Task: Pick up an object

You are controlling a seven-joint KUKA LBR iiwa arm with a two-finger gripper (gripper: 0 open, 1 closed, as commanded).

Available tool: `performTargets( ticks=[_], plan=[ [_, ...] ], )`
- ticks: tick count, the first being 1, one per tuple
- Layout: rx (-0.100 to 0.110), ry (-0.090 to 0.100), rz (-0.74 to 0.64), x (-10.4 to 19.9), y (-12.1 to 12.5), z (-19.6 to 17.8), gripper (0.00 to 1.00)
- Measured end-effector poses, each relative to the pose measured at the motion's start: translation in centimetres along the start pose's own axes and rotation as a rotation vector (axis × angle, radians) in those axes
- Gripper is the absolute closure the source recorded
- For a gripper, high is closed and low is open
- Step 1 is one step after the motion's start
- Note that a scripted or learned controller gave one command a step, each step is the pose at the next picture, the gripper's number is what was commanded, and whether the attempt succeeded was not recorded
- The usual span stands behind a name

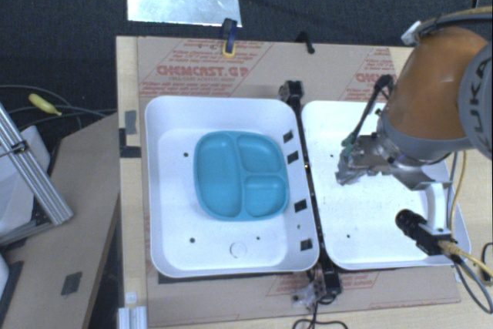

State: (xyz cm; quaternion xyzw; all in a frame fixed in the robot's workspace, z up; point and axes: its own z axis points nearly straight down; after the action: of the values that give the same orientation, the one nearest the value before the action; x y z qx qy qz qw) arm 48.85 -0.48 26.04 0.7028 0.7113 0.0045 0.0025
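Your left shallow white plastic bin [166, 166] holds one blue three-compartment plate [240, 174]. Your right white bin [370, 243] has the grey two-finger gripper [348, 169] above it; grip state: cannot tell.

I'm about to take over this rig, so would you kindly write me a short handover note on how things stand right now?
Gripper: low over the right bin, near its left side; nothing visibly held.
Things: a blue divided plate lies flat in the middle of the left bin, apart from the gripper.
Done: no pick made yet, judging by the plate resting in its bin.
Left: bring the arm across to the left bin, grasp the plate, likely by its rim, and lift it.
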Motion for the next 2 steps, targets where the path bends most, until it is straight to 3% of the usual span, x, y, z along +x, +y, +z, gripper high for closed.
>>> performTargets(
  ticks=[1, 2],
  plan=[
    [0.007, 0.002, -0.002, 10.6, 0.0, -1.8, 1.00],
    [0.012, -0.005, 0.013, 8.4, 6.9, 8.3, 1.00]
  ],
)
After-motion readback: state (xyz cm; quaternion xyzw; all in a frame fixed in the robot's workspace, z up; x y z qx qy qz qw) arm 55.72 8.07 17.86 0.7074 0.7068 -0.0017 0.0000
